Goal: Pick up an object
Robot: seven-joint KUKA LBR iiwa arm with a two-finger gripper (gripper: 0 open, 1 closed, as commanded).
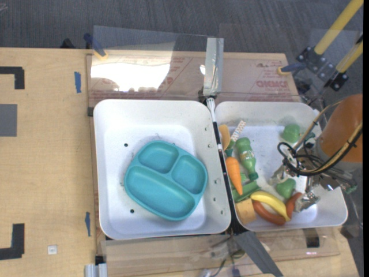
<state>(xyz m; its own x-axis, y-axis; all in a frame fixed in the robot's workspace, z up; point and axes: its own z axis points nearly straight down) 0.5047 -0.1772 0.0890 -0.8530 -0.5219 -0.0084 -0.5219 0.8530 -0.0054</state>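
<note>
The metal hand (301, 190) hangs low in the right white bin (271, 133), by a small green plastic toy (285, 187) & a yellow banana (270, 201). Can't tell if it's spread or pinching.

Arm enters frame at 3 o'clock, orange band (345, 126) at the right edge. Wrist trails looped black cables (300, 157). Gripper (297, 186) points down toward 7 o'clock, low at right-centre of frame; metal fingers (309, 199) partly hidden.

Toy foods (253, 180) heaped in right bin (331, 215): carrot (233, 173), green bottle (246, 156), banana (268, 201), hot dog (266, 212)
</note>
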